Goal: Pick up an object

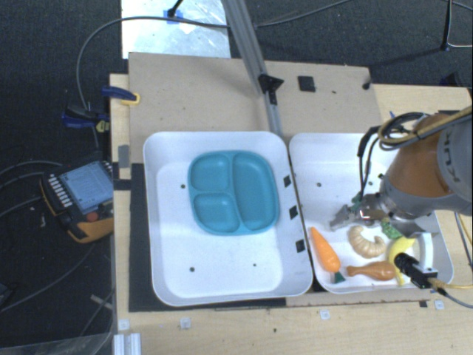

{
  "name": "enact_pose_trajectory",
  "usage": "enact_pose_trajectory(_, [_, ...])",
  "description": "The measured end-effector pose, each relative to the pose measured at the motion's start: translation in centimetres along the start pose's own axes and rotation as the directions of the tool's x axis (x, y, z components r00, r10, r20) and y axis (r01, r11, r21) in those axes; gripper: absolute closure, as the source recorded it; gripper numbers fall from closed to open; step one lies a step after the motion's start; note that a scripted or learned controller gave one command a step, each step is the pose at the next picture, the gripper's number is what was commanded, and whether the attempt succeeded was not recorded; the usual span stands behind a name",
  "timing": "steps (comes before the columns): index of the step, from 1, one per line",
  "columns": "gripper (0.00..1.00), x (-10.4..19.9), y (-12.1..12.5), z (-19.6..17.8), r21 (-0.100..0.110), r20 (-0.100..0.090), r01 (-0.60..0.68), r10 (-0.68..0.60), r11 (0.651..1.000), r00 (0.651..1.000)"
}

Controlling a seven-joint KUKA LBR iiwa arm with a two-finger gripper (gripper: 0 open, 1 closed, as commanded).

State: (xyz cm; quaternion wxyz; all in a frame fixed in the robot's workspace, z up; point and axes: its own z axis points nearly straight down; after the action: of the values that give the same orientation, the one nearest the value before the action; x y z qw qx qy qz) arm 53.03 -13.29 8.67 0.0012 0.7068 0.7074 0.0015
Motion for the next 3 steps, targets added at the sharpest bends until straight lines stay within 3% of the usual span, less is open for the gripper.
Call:
enact_pose_trajectory(1, [1.0, 0.0, 0.3, -1.3, -0.009, 0.002, 0.0, 0.0, 1.0, 1.0])
enact_pose_trajectory(3, [1.0, 0.4, -0.4, -11.7, -0.003, 0.002, 0.003, -0.003, 1.0, 1.0])
